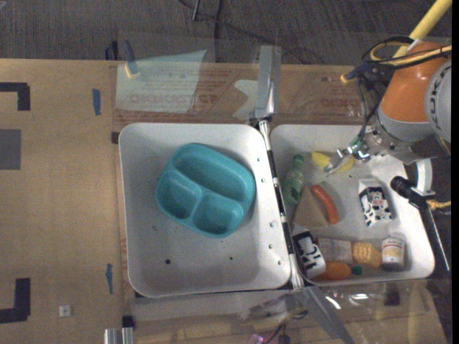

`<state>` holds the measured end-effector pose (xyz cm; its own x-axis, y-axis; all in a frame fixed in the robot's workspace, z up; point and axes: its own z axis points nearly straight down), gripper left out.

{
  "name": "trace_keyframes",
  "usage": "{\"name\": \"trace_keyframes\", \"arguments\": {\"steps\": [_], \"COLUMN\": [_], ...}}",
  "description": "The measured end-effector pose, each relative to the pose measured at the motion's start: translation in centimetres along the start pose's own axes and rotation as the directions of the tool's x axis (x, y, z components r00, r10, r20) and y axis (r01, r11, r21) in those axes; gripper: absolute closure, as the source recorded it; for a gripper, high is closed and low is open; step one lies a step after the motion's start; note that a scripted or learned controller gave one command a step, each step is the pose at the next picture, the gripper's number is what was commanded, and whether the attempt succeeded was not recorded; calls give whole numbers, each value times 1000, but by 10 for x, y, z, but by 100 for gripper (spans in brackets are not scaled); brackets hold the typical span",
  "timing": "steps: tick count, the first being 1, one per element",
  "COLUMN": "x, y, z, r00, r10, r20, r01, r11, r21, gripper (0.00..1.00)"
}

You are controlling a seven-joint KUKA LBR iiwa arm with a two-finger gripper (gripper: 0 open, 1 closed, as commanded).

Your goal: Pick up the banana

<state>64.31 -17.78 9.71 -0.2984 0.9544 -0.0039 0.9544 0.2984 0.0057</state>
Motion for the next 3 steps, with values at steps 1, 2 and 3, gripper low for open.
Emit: {"name": "trace_keyframes", "arguments": {"steps": [1, 2, 3], "x": [-9, 14, 12], "y": [-13, 25, 26], "z": [8, 8, -4], "r00": [988, 990, 990], "r10": [-155, -138, -138], "r20": [-2, -6, 2], "r01": [155, 138, 138], "r11": [988, 990, 990], "r21": [0, 25, 19], "gripper": [0, 0, 100]}}
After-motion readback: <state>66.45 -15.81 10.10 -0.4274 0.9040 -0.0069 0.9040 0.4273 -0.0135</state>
